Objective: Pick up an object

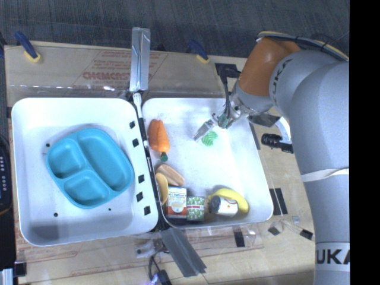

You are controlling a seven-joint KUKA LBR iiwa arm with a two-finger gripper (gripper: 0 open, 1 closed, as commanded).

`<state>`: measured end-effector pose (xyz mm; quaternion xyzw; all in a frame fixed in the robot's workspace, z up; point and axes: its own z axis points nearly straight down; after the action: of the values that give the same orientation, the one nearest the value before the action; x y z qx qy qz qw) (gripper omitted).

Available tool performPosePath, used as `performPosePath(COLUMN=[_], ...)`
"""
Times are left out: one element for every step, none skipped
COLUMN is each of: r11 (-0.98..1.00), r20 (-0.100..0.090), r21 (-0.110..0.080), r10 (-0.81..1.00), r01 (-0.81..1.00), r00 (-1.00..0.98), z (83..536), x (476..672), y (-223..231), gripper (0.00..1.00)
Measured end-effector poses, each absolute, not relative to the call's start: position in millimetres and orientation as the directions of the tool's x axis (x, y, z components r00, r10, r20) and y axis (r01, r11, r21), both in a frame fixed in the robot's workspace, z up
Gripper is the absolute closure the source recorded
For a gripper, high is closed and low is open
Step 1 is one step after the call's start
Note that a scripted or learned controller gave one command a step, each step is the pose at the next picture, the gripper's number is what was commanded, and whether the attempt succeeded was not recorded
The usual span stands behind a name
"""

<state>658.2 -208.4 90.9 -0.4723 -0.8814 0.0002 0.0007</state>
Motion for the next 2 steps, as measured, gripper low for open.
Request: performPosePath(r11=[0.648, 0.280], r20=[-0.003, -0.001], r21=[-0.006, -0.001], r10=[0.761, 0.960], r01=[0.761, 0.960], r00=[-0.648, -0.280], z=[91.8, 90.9], x=[657.2, 642.9], y=[-110.9, -163.6], gripper=[0.00, 0.00])
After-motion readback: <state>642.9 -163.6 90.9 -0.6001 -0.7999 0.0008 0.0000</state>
